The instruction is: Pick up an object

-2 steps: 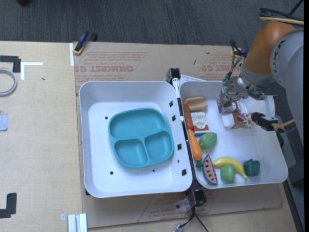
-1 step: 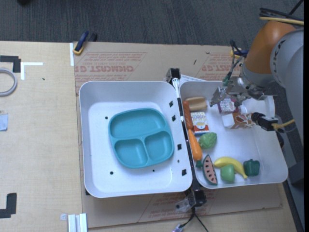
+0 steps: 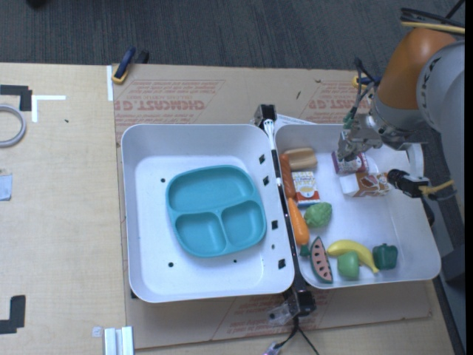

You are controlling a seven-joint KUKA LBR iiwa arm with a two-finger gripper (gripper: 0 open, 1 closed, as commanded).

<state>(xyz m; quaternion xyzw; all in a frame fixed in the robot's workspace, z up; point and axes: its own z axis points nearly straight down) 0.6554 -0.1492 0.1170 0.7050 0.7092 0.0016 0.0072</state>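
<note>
While dark carpet fills the top of the view, the surface (image 3: 59,220) below it is pale wood with a cardboard sheet (image 3: 192,98) laid under two white bins. A blue and yellow clamp (image 3: 123,65) sits at the cardboard's upper left corner.

Taking up the middle of the left bin (image 3: 140,213) is a teal divided plate (image 3: 216,210), with bare white floor all around it out to the rim. The right bin (image 3: 414,250) is crowded along its left wall: a bread roll (image 3: 299,157) at the top, then a small printed box (image 3: 305,185), a hot dog (image 3: 287,177), a carrot (image 3: 298,222), a green lettuce (image 3: 318,214), and a watermelon slice (image 3: 320,259) near the lower edge. A banana (image 3: 353,250), a green apple (image 3: 348,267) and a green pepper (image 3: 385,256) lie along the bottom. The bin's centre and right side have open floor.

Reaching in from the right, the grey arm (image 3: 436,65) bends down over the right bin's upper part, orange band uppermost. The gripper (image 3: 349,154) hangs low near a small carton (image 3: 367,184) and a purple piece (image 3: 341,163); whether the fingers are parted or closed I cannot tell.
</note>
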